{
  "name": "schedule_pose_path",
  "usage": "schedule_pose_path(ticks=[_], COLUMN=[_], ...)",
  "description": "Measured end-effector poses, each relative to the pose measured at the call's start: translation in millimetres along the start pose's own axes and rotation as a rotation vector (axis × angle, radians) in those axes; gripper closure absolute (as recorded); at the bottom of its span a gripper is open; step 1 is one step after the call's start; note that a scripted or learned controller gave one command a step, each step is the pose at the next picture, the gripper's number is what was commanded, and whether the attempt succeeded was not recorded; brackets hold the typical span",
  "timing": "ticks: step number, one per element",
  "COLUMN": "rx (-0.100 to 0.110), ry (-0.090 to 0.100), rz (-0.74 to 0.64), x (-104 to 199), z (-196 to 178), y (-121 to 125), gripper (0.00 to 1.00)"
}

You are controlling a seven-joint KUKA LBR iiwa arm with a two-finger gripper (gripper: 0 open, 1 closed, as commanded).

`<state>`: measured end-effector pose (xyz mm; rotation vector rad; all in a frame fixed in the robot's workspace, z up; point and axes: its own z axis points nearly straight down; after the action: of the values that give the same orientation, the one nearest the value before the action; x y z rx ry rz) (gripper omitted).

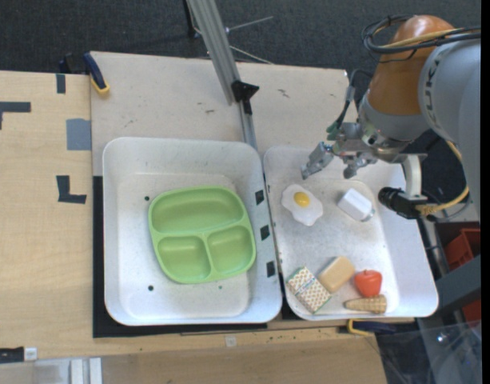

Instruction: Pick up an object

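Camera view has my hand (337,164) poised over the far end of the right bin (404,238), fingers spread apart with nothing between them. Just below it lie the fried egg (301,204) and the white block (355,204), with open bin floor between the two. Further down from my hand, by the near rim, sit the checkered wafer (308,289), the tan bread piece (336,274), the red tomato (368,282) and the ice-cream cone (365,304), crowded close together. Off to my hand's left, past the shared rim, the left bin (125,238) holds a green divided plate (202,234). Both bins rest on the pale tabletop (157,94); a grey pole (217,38) slants across its far side.
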<state>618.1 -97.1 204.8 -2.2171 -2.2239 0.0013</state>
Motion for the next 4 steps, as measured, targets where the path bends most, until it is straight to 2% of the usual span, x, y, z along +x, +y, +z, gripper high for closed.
schedule_pose_path(ticks=[1, 2, 3, 4], rx=[0.0, 0.005, 0.005, -0.001], ry=[0.0, -0.001, -0.001, -0.003], rz=[0.0, 0.001, 0.002, 0.001], x=[-0.1, 6.4, -0.3, -0.1], z=[0.0, 49.5, 97.9, 115.6], y=[0.0, -8.3, -5.4, -5.0], gripper=[0.0, 0.0, 0.0, 0.0])
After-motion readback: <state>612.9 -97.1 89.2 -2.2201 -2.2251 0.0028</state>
